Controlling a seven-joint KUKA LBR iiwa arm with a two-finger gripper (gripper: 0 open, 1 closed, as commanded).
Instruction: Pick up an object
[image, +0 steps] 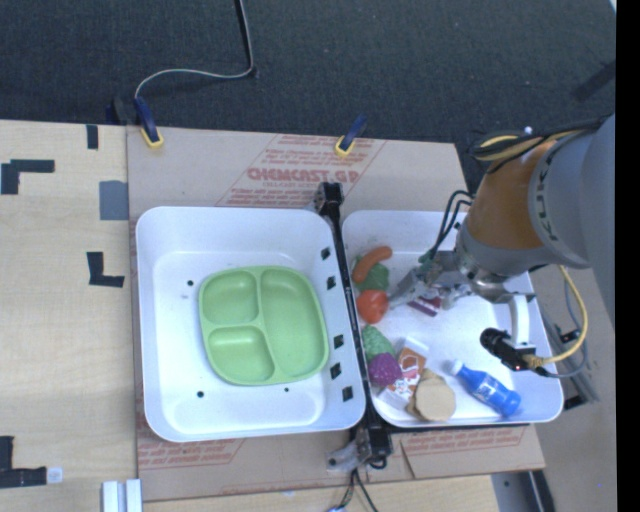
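Observation:
My gripper (418, 288) hangs low over the middle of the right bin (540, 400), below the orange-banded wrist. A small dark red item (426, 305) lies right under it; whether they touch is unclear. To the gripper's left lie an orange carrot (372, 261) and a red tomato (372, 305). Nearer the front are a green broccoli (377, 342), purple grapes (385, 371), a small red and white carton (409, 364), a round tan biscuit (435, 400) and a blue bottle (488, 389).
The left bin (160, 300) holds a green divided plate (264, 324). A black divider (342, 300) runs between the two bins. The arm's body covers the right bin's far right corner, and cables hang beside it.

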